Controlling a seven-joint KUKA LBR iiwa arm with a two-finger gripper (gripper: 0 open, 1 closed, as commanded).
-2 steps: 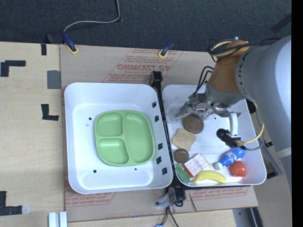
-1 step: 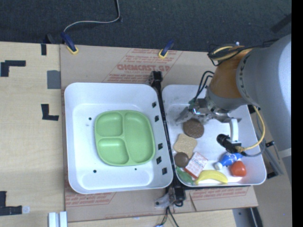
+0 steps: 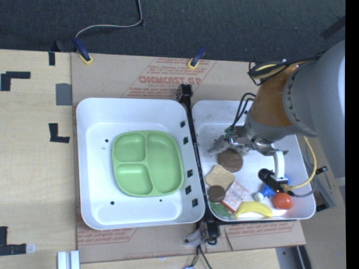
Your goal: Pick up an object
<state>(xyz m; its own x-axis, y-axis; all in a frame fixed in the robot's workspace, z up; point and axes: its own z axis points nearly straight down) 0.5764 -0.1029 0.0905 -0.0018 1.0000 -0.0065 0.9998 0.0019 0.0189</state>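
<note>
**Over the right bin: hand low above a brown disc**

Right of centre in the frame, the hand [image 3: 225, 143] sits low inside the right bin [image 3: 208, 119], at that bin's upper middle. The grey arm [image 3: 317, 91] enters from the right edge, with its orange band [image 3: 270, 102] just above the hand. Whether the hand is spread or pressed together cannot be told from this angle, and nothing can be seen pinched in it.

Objects, all in the lower half of the right bin:
- brown disc [image 3: 230, 161], lying flat just below the hand; contact cannot be judged
- tan bread slice [image 3: 219, 177], touching the disc's lower left edge
- small brown round piece [image 3: 216, 193], just below the slice
- white packet with red print [image 3: 236, 194], beside the round piece
- yellow banana [image 3: 252, 209], along the bottom wall
- red ball [image 3: 283, 201], at the banana's right end
- blue piece [image 3: 268, 193], small, just left of the ball

The left bin [image 3: 87, 150] holds a green divided plate [image 3: 148, 162], flat and centred. Both bins rest on a cardboard sheet [image 3: 162, 77] on the wooden surface [image 3: 28, 161].
</note>
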